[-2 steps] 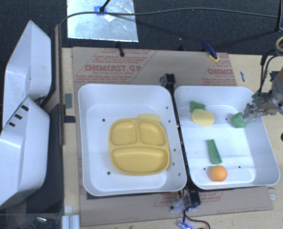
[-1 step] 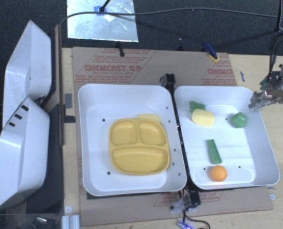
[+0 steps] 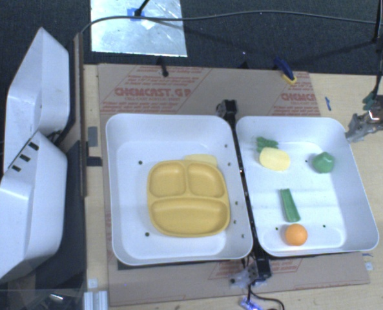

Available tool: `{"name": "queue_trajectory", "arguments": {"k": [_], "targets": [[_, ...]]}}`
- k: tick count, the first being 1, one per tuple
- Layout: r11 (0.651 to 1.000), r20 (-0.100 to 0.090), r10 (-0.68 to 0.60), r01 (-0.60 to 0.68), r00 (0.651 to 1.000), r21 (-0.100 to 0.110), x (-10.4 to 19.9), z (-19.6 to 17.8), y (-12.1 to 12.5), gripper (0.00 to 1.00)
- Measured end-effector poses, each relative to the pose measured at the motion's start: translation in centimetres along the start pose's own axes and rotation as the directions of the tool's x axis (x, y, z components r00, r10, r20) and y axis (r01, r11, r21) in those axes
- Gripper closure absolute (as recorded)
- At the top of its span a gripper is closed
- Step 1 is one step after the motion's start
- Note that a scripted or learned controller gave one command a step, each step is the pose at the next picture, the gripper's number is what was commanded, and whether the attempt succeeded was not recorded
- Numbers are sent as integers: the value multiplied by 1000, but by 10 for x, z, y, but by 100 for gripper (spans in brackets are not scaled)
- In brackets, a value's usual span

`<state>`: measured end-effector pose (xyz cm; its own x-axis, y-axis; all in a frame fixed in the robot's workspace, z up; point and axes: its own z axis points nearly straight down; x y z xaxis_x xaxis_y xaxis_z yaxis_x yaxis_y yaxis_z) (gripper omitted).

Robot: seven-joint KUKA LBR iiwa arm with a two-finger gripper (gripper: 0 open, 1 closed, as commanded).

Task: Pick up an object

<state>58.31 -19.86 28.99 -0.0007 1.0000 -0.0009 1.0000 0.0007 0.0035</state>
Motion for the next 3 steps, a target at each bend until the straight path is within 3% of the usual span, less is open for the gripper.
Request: {"name": "queue_trajectory", "arguments": {"k": [3], "targets": [[1000, -1, -4, 4, 1000, 3, 150, 24, 15, 100]]}}
